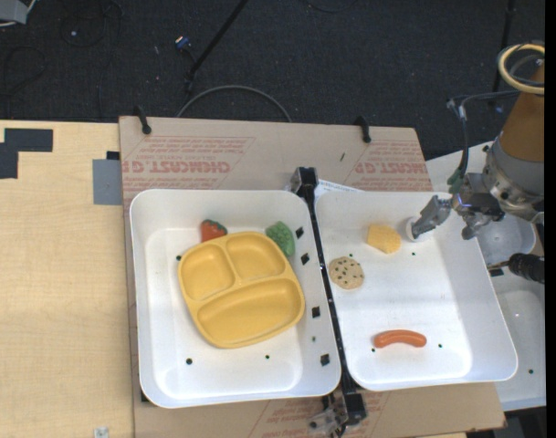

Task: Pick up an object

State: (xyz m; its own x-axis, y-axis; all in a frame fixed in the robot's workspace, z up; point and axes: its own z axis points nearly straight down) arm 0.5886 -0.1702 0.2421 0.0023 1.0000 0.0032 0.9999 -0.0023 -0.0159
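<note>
In the right bin [469, 336] lie a yellow cheese-like chunk [383, 238], a round chocolate-chip cookie [346, 272] and an orange-red sausage [400, 339]. My gripper [450, 224] hovers over the bin's far right part, just right of the yellow chunk and apart from it. Its fingers stand open with nothing between them; one grey finger [429, 216] points toward the chunk. The grey arm with its orange band [524, 117] comes in from the right.
The left bin [159, 354] holds a yellow divided plate [241, 287], with a red-orange toy vegetable [213, 230] and a green leafy piece [281, 238] behind it. A black divider [319, 272] separates the bins. Cables hang near the arm.
</note>
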